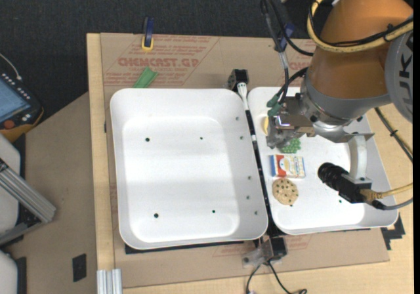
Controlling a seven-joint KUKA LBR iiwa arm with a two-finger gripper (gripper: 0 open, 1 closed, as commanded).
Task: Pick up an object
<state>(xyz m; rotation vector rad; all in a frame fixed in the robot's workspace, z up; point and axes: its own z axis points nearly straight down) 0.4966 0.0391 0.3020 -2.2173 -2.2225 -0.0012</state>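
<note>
My gripper [284, 136] hangs low over the back left part of the right bin [328, 217]. Just beneath and in front of it lies a small green object [292, 146], partly hidden by the gripper. A white carton with blue and red print [289, 166] lies in front of that, and a round brown cookie [285, 190] sits nearer still. A yellowish object [266, 123] peeks out to the left of the gripper, by the bin's left wall.
The left bin [131, 122] stands beside the right one, their rims touching along the middle. A green strip [144, 77] and a blue clamp [148, 34] lie on the cardboard behind the left bin. The arm's orange band [357, 23] looms over the right bin's back.
</note>
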